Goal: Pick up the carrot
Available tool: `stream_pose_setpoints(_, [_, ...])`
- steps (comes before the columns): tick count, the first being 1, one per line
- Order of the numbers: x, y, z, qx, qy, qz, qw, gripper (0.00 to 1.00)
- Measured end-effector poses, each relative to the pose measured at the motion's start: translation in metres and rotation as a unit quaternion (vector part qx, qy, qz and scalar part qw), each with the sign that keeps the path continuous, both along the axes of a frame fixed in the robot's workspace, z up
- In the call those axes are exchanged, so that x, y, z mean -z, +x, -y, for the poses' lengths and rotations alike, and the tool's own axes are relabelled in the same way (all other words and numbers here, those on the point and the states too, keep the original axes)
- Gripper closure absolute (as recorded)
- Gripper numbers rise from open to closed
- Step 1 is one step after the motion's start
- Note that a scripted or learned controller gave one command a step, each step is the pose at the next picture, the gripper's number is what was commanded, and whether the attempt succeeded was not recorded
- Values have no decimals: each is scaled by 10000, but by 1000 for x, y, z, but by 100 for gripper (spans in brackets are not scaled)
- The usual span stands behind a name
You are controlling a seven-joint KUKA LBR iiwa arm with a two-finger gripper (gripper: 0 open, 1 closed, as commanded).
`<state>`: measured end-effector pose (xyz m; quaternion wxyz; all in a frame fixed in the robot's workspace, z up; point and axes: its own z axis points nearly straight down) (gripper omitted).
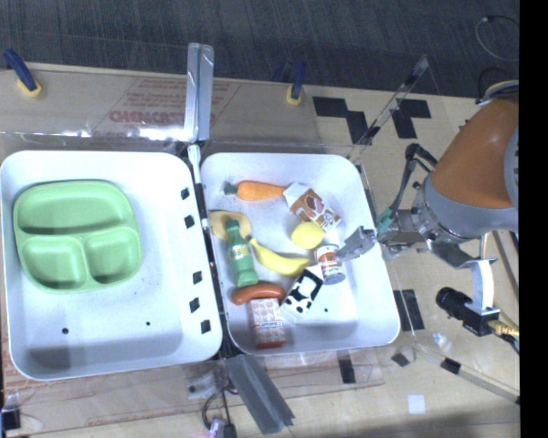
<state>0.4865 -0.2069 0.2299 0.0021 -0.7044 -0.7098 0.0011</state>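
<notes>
The carrot (pixel 258 191) is orange with a green tip and lies on its side at the back of the right bin (pixel 370 313), near the bin's left wall. My gripper (pixel 357 243) hangs low at the bin's right side, well to the right of the carrot and nearer the front. It sits just beside a small red-and-white can (pixel 329 265) and a yellow lemon (pixel 307 235). Nothing is visibly held in it.
A brown-and-white carton (pixel 311 206) lies between carrot and gripper. A banana (pixel 279 259), green bottle (pixel 241 259), red sausage (pixel 258 292), black-and-white box (pixel 301 295) and reddish packet (pixel 268 322) crowd the bin's middle and front. The left bin (pixel 164 336) holds a green divided tray (pixel 78 234).
</notes>
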Motion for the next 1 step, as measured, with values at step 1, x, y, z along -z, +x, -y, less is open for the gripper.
stream_pose_setpoints(1, [41, 65, -60, 325, -9, 2, 9995, 0])
